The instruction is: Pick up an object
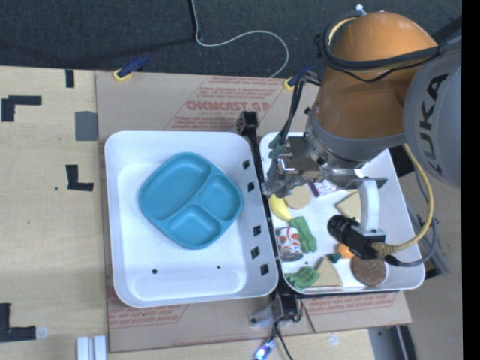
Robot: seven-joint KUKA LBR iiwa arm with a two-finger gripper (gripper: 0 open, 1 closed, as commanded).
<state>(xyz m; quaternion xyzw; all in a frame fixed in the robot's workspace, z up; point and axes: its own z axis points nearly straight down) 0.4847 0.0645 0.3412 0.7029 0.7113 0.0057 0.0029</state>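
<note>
We see the gripper low over the crowded right bin, finger state unclear; a banana just beside it risks getting nudged.

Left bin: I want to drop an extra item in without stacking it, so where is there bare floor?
The left bin holds a blue divided plate. Bare floor runs along the near edge below the plate and in a strip down its left side. The right bin is crowded: a banana, green pieces and small packets lie under the end effector.
</note>
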